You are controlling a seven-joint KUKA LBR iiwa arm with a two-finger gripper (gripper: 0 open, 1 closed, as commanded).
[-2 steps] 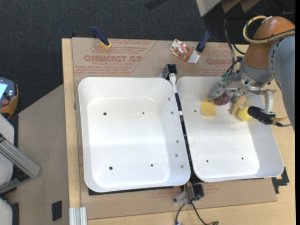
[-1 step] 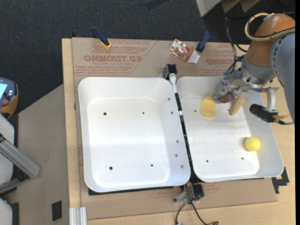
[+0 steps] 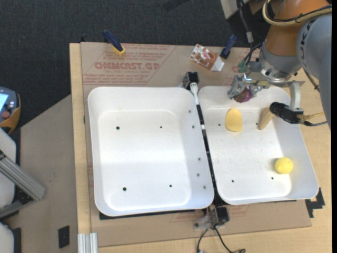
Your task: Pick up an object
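1. Desk (image 3: 147, 228), board-topped, its near edge closest to the lens; it carries two shallow white bins side by side.
2. Larger-looking of the pair: the left bin (image 3: 142, 152).
3. Touching it along one side: the right bin (image 3: 247, 157), which holds all the loose pieces.
4. Grey arm (image 3: 292, 20) with an orange band, reaching in over the far edge of the right bin.
5. Its claw (image 3: 239, 86), low over the far-left corner of the right bin. Whether it is open or closed cannot be told from this angle.
6. One yellow egg-shaped lump (image 3: 234, 120), on the bin floor near the claw but apart from it.
7. One yellow ball (image 3: 284, 165), well apart, towards the near-right corner.
8. One tan peg (image 3: 264, 118), tilted, just beside the lump.
9. One dark maroon item (image 3: 244, 96), right at the claw's tip (shape too small to make out). It is the likely pick.
10. Step in hand, as judged: the grasp itself, with the claw down at the dark maroon item and a hold not confirmed.
11. Next move, as judged: close firmly on the item, then lift straight up, clear of the bin's rim close by.
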